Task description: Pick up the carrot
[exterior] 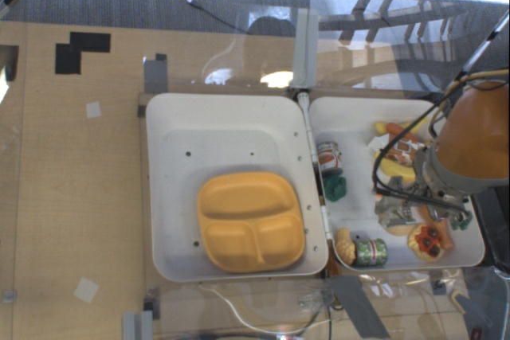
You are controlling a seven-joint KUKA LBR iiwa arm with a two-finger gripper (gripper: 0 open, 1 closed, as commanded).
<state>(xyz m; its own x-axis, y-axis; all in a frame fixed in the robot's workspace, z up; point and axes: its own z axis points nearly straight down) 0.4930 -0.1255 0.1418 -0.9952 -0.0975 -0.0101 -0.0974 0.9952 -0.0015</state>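
Left bin (167, 171) holds a yellow tray (251, 220). Right bin (347, 119): the carrot (396, 129) lies at 12 o'clock, partly under the arm (476, 141). Gripper (410, 211) hangs just below at 6 o'clock; its closure cannot be determined.

Yellow divided tray (251, 220) in left bin (171, 171); cans, toys right

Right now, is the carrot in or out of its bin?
In: the carrot lies on the right bin's floor near its far wall, beside the arm.
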